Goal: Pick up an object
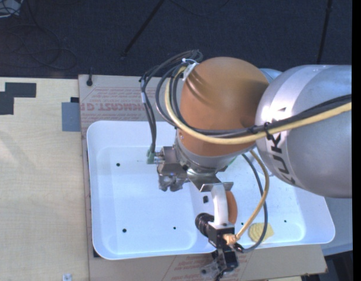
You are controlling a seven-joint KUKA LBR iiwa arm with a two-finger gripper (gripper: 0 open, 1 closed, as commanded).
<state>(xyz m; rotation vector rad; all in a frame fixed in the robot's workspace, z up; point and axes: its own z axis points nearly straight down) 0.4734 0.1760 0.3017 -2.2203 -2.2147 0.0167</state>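
The arm's orange band and grey wrist hang over the middle of the white bin (110,157) and cover much of it. My gripper (170,177) shows as a grey metal part under the wrist, just above the bin floor. A yellow flat object (260,232) lies near the bin's front right corner. An orange-brown rounded object (231,206) sits just left of it, partly hidden by the robot's bracket. A bit of something green (230,165) peeks out under the wrist. Nothing can be seen held.
The bin rests on a cardboard sheet (110,101) with printed lettering. A pale wooden bench top (34,186) with dark patches lies to the left. Yellow and black cables loop around the wrist.
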